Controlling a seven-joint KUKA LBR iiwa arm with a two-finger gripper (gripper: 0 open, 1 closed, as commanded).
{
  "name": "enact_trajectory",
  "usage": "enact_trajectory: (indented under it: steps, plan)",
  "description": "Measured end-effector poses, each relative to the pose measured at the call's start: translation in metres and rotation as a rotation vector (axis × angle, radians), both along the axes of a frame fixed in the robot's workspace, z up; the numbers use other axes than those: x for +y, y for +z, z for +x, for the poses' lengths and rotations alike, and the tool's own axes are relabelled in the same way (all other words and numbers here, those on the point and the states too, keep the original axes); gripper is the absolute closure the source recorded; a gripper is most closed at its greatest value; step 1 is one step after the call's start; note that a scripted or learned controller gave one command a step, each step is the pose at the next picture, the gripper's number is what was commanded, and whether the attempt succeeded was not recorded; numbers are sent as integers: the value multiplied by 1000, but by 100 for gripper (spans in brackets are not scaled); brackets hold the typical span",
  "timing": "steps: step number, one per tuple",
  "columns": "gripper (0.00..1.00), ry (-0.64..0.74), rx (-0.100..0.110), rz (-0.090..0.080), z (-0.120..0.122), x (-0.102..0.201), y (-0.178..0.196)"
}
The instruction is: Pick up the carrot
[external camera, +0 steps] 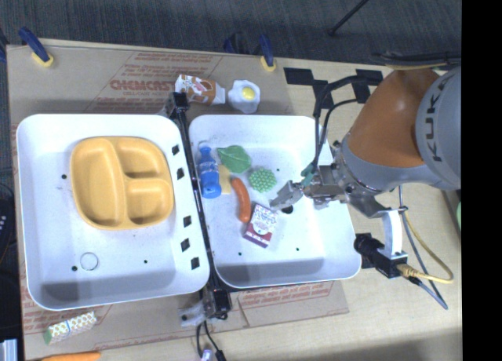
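The carrot [242,198] is a small orange stick lying in the right bin [314,136], left of centre, pointing roughly front to back. My gripper [284,195] hangs over the same bin, a short way to the right of the carrot and apart from it. Its fingers look open with nothing between them. A green ball-like item [263,179] lies between the carrot's far end and the gripper.
Near the carrot lie a blue bottle [208,175], a green leaf [234,157] and a red-and-white packet [261,226]. The left bin [47,234] holds a yellow divided tray [121,180]. Beyond the bins sit a small carton [196,89] and a white-and-yellow piece [245,95].
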State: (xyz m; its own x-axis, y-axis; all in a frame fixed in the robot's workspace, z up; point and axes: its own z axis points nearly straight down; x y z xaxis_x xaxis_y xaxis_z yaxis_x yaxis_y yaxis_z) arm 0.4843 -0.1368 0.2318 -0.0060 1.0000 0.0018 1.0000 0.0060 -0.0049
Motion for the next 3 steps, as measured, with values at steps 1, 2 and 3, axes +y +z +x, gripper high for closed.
enact_trajectory:
  steps: [1, 2, 3]
  plan:
    - [0, -95, -8, -1, 48, 22, -130]
    - [100, -91, -6, -3, 48, 21, -120]
    - [100, 32, -12, -2, 115, 32, -136]
